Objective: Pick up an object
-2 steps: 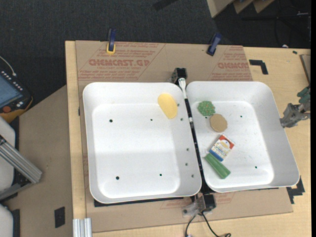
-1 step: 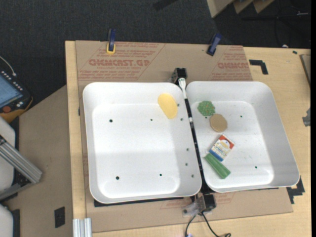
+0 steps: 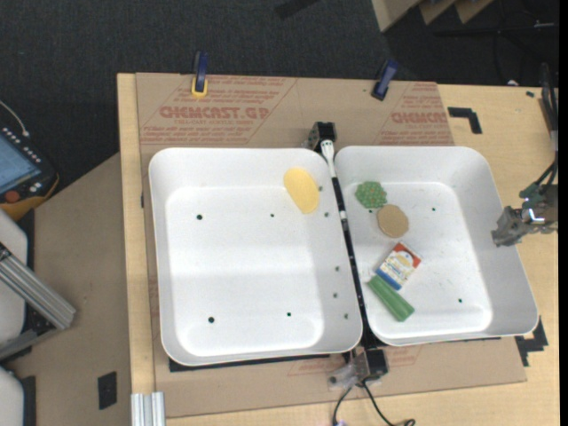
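Two shallow white plastic bins sit side by side on a desk covered by a brown cardboard sheet printed with red lettering, their inner rims touching along a dark seam that runs from far to near. The left bin holds a single pale yellow oblong lemon-like object lying against its far right corner, just beside the seam, with the wide white floor to its left and nearer side free. The right bin holds four things gathered in its left half: a bumpy green round object at the far end, a flat tan disc just near of it and close beside it, a small white, red and blue box lying tilted nearer still, and a green cylindrical object touching the box's near edge and slanting toward the near rim. The right half of this bin's floor is bare. The grey metal hand sits at the right bin's right rim, over its edge, well apart from all the objects; whether its fingers are apart or together cannot be told at this size. Two blue clamps grip the cardboard's far edge.
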Motion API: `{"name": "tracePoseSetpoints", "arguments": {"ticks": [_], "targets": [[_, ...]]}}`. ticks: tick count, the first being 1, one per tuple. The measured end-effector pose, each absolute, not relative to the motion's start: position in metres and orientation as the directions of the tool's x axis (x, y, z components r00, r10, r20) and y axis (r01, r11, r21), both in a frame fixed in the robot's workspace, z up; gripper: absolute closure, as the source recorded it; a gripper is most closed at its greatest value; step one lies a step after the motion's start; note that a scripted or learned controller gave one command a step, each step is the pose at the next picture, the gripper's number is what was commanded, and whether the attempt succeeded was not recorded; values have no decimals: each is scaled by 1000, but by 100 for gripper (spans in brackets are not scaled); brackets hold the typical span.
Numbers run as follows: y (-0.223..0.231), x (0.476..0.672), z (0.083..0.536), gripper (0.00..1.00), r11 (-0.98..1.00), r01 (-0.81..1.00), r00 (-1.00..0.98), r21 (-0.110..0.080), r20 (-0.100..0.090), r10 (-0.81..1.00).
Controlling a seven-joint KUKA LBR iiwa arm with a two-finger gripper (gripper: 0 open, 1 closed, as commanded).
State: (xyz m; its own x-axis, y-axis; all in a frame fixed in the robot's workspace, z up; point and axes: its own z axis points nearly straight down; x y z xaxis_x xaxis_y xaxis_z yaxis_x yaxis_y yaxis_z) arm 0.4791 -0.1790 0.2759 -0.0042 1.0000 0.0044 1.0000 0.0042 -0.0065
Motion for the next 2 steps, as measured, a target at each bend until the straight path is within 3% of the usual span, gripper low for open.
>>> {"name": "tracePoseSetpoints", "arguments": {"ticks": [1,2], "targets": [[-119,483,340,100,7,1000,-7,9,0,1000],[-196,478,303,100,-7,1000,7,-4,-1,1000]]}}
